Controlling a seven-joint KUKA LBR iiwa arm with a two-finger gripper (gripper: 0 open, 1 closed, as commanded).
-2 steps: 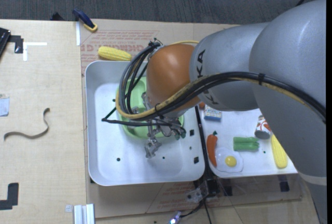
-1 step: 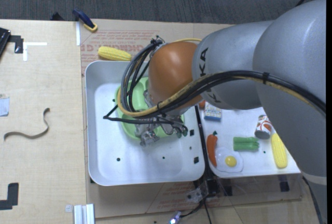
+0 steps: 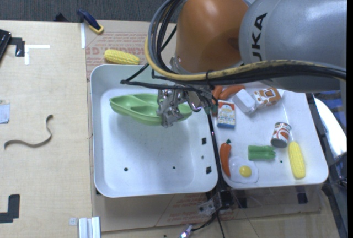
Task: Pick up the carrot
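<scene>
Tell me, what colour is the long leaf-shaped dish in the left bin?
The leaf-shaped plastic dish is light green, shown clearly in the camera view.

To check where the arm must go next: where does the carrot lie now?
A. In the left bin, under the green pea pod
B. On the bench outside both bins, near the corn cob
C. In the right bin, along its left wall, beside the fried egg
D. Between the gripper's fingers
C: the carrot lies in the right bin against its left wall, just left of the fried egg.

Bright even light, slightly soft pic
</scene>
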